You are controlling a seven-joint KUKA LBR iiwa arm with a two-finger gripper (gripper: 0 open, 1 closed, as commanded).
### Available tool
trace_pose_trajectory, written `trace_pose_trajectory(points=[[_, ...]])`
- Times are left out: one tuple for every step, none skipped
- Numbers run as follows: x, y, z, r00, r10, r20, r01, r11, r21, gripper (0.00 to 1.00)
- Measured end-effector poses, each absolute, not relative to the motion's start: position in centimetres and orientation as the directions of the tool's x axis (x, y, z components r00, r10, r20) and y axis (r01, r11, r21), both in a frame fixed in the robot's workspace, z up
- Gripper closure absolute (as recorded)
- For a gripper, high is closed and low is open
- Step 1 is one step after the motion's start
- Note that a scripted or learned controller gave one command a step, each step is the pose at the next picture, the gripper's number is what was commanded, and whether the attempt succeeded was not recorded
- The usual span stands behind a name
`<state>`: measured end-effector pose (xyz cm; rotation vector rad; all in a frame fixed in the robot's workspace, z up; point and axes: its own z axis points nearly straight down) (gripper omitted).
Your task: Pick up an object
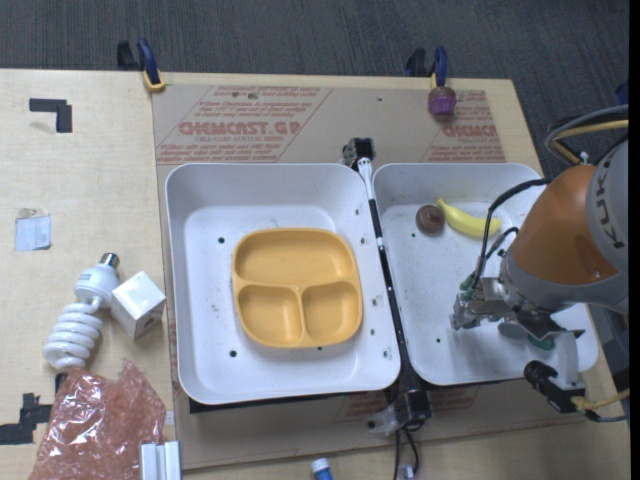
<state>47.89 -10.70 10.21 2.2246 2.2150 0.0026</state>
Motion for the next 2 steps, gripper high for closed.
trace_pose_trajectory(points=[[54.97,-5.69,19.25,-0.002,1.000,-0.001,1.000,0.002,0.001,1.00],[54.97,-5.70,19.24,-0.002,1.000,-0.001,1.000,0.002,0.001,0.00]])
